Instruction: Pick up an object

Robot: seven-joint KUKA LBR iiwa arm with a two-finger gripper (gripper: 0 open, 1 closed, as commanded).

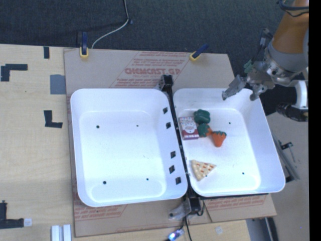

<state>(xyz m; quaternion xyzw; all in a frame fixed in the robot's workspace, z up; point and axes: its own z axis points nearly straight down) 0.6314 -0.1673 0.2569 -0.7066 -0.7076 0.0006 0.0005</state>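
arm point(293, 29): cut off at right edge | small box point(188, 128): label unreadable

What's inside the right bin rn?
The right bin holds four items: a green pepper, a carrot, a small maroon card and a pizza slice. Whatever lies under the card is covered.

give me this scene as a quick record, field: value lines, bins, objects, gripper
left bin: white, shallow, nothing seen in it
right bin: white, shallow, holds four small items
green toy: upper left part of right bin
small card: beside the divider, just left of the green toy
carrot toy: orange, right of the card
pizza slice toy: lower left part of right bin, apart from the rest
gripper: open, over the right bin's top right rim, holding nothing
arm: reaches in from the right
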